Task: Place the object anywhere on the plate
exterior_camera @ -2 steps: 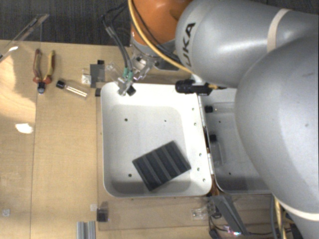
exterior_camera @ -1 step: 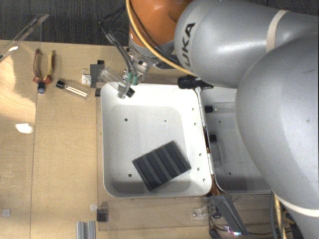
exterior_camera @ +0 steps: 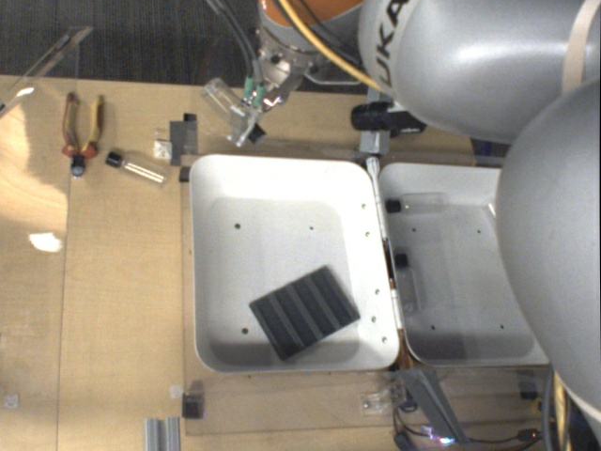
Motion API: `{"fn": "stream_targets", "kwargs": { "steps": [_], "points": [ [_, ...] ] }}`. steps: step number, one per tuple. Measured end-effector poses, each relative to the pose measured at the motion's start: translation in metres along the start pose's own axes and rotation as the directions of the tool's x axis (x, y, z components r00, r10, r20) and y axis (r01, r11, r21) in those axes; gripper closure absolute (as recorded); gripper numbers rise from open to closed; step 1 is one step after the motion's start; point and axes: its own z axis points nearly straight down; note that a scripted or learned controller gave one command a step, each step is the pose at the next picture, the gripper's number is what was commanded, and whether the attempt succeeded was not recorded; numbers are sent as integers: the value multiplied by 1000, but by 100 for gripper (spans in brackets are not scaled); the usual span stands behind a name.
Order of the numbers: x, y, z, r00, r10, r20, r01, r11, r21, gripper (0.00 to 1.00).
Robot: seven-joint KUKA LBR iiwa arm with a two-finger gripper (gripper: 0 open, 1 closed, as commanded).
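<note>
Object: dark ribbed block (exterior_camera: 304,312) is lying flat in the left bin (exterior_camera: 211,252), toward its 6 o'clock edge.
Long axis: running 8 to 2 o'clock.
Gripper (exterior_camera: 242,111): hovering past the bin's 12 o'clock rim, over the desk (exterior_camera: 113,271); grasping nothing, open or clenched I cannot tell.
Bearing: block is sitting at the gripper's 5 o'clock, well apart.

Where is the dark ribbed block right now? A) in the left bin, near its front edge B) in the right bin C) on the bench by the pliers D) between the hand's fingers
A: the dark ribbed block lies tilted on the floor of the left bin, toward its near edge, well apart from the hand up past the bin's far rim.
</note>
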Motion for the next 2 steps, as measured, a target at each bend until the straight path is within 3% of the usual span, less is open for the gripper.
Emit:
{"fn": "stream_targets", "kwargs": {
  "steps": [1,2],
  "points": [
    [17,-18,113,968,251,-2,-251,968,4,100],
    [-9,-5,137,983,183,-1,-183,983,4,100]
  ]
}}
